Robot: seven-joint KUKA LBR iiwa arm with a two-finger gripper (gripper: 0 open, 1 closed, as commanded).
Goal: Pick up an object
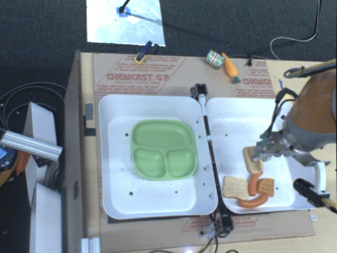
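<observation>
My gripper [261,151] hangs low over the right bin [231,115], at its middle right. It is directly on or just above the upper edge of a tan bread-like piece [251,162]. Whether it touches that piece is hidden by the gripper body. Near the bin's front lie a pale toast slice [234,186], a small waffle [267,186], a short orange sausage [254,182] and a curved red sausage [251,202], all bunched together.
The left bin [113,120] holds a green divided plate [163,149]. Behind the bins on the cardboard lie a toy carrot [230,66], a green can [214,58] and a yellow-and-blue clip [143,52]. The arm's orange band [316,101] looms over the right bin's right side.
</observation>
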